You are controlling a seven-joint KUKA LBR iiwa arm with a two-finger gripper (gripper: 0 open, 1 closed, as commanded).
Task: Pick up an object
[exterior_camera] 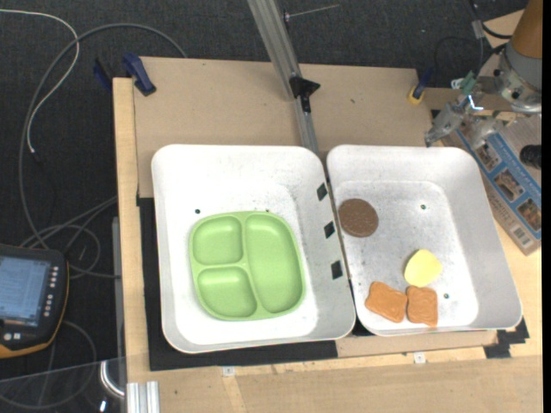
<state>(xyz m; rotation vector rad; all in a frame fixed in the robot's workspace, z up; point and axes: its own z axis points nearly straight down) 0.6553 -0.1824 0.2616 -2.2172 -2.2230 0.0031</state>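
Note:
The right bin (461,172) holds several small food pieces. A brown round cookie (358,217) lies near its left wall. A pale yellow piece (423,268) lies toward the front, with two orange-brown pieces (386,302) (422,305) side by side just in front of it. My gripper (463,130) hangs above the bench beyond the right bin's far right corner, well away from all the pieces. Its fingers look spread open with nothing between them.
The left bin (172,175) holds a green divided plate (247,263). A slanted metal rail (277,37) runs down to the gap between the bins. A printed box (512,188) lies right of the right bin. Blue clamps (138,74) sit at the bench's back edge.

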